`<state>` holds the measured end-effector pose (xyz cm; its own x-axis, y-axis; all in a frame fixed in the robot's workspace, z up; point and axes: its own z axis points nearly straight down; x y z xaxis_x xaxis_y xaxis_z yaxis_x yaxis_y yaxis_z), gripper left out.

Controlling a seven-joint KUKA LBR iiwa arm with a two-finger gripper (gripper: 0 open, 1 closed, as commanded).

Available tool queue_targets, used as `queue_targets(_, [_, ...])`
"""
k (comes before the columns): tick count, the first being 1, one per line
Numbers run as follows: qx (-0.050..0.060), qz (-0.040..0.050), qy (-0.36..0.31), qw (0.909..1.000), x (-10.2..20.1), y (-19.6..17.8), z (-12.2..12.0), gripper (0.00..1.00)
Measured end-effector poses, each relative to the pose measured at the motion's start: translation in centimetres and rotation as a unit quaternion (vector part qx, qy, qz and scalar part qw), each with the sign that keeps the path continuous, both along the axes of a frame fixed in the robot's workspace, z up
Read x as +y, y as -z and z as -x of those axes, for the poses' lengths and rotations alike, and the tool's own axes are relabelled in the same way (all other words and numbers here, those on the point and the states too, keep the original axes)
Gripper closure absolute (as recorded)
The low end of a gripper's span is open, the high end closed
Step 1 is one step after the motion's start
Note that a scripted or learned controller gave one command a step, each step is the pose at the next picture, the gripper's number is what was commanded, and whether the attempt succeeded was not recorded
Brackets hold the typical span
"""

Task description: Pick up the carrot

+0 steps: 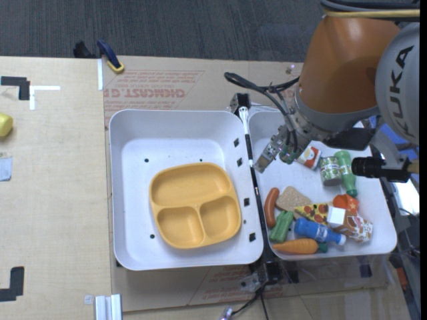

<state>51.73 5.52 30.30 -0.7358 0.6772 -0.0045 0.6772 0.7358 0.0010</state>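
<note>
Claw (279, 151) above orange carrot (295, 247)

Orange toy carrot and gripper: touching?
Apart. The camera view shows the orange toy carrot at the right bin's near edge, the gripper well above it, other toys between.

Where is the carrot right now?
The carrot lies at the near edge of the right bin, just below the blue bottle and green toy.
</note>
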Motion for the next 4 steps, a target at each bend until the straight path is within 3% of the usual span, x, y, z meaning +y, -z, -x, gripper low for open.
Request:
queue_targets(1, [0.0,0.0,0.0,1.0,0.0,0.0,0.0,0.0])
queue_targets(2, [0.001,-0.0007,-0.059,0.9982,11.6,20.3,1.6,0.0])
queue_targets(3, [0.001,0.0008,-0.058,0.9983,11.4,19.7,1.5,1.0])
queue_targets(4, [-0.001,0.0003,0.076,0.9971,17.1,15.1,2.1,1.0])
